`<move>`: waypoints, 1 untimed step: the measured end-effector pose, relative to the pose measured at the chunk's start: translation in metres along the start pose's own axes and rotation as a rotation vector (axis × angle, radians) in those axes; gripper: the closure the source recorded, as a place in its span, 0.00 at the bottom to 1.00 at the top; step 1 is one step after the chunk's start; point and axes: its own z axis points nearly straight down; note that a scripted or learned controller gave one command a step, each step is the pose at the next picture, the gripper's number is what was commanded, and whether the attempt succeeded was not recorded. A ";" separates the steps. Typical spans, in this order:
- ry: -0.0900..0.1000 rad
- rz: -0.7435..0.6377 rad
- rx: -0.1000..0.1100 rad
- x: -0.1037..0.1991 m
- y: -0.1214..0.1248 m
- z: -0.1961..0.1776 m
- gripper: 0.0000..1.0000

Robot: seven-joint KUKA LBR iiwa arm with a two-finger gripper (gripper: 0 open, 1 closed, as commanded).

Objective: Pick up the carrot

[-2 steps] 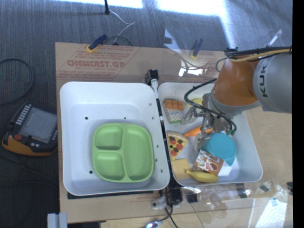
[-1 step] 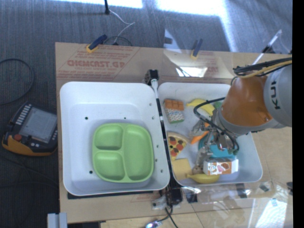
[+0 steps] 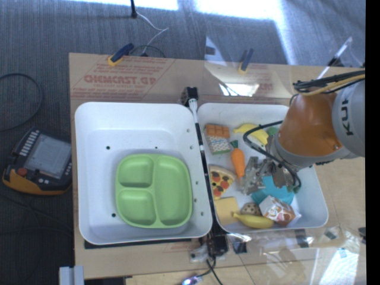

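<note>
An orange carrot [image 3: 238, 161] with a green top lies upright in the right bin [image 3: 309, 218], left of centre. My gripper [image 3: 254, 178] hangs just to the right of and below the carrot, its metal fingers pointing down over the bin floor. Nothing shows between the fingers. The carrot lies free beside them. The orange wrist band [image 3: 309, 129] covers the bin's upper right part.
The right bin also holds a waffle piece [image 3: 217, 138], a pizza slice [image 3: 219, 181], a cheese wedge [image 3: 224, 206], a banana [image 3: 254, 221], a yellow item [image 3: 254, 133], a teal piece [image 3: 274, 190] and a packet [image 3: 278, 211]. A green divided plate [image 3: 154, 190] sits in the left bin [image 3: 95, 135].
</note>
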 end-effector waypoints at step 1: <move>0.000 -0.013 0.005 0.031 0.023 0.008 1.00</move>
